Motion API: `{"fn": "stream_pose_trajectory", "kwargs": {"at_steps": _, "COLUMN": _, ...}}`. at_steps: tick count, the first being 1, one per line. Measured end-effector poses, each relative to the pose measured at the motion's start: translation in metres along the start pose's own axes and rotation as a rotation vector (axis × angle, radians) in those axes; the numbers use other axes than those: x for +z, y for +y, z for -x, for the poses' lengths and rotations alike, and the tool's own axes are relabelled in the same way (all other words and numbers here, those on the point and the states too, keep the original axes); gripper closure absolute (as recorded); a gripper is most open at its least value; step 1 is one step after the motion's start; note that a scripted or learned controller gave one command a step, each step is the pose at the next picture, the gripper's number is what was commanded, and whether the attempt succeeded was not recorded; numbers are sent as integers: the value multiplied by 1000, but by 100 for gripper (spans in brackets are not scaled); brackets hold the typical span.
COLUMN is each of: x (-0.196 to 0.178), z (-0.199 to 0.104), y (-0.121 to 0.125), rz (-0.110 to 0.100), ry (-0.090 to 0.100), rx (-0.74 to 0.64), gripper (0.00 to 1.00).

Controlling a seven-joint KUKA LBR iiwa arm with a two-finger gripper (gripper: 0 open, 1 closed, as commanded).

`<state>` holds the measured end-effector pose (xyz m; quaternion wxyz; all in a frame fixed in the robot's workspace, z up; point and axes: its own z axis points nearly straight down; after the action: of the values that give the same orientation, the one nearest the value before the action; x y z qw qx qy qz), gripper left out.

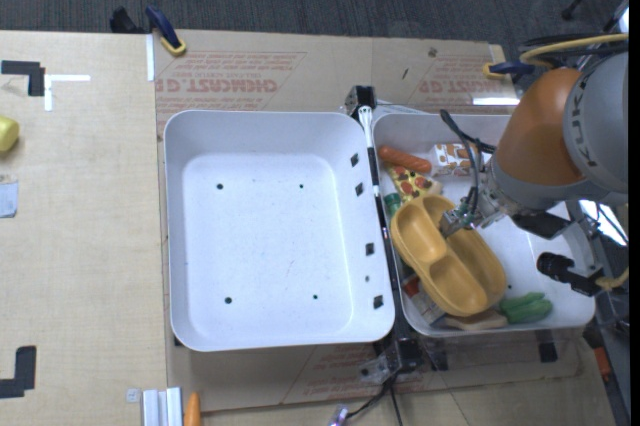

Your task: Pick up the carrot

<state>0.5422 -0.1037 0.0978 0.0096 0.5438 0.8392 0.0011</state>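
We see carrot (404, 158) near right bin (560, 319) far left corner; gripper (462, 219) above yellow dish (445, 259); grip state unclear.

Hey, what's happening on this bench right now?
A grey robot arm reaches into the right bin, its gripper low over a yellow two-part dish. The carrot it is meant to pick up lies untouched near the bin's far left corner, beside a pizza slice toy. The left bin sits alongside.
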Motion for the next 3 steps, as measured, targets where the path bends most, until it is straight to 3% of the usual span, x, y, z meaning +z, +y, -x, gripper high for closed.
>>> {"fn": "stream_pose_trajectory", "kwargs": {"at_steps": 1, "x": -2, "z": 3, "y": -1, "rz": 1, "ry": -4, "rx": 3, "gripper": 0}}
{"fn": "stream_pose_trajectory", "kwargs": {"at_steps": 2, "x": 3, "z": 46, "y": -85, "rz": -2, "ry": 6, "rx": -154, "gripper": 0}}
{"fn": "stream_pose_trajectory", "kwargs": {"at_steps": 3, "x": 4, "z": 29, "y": -24, "rz": -25, "ry": 7, "rx": -130, "gripper": 0}}
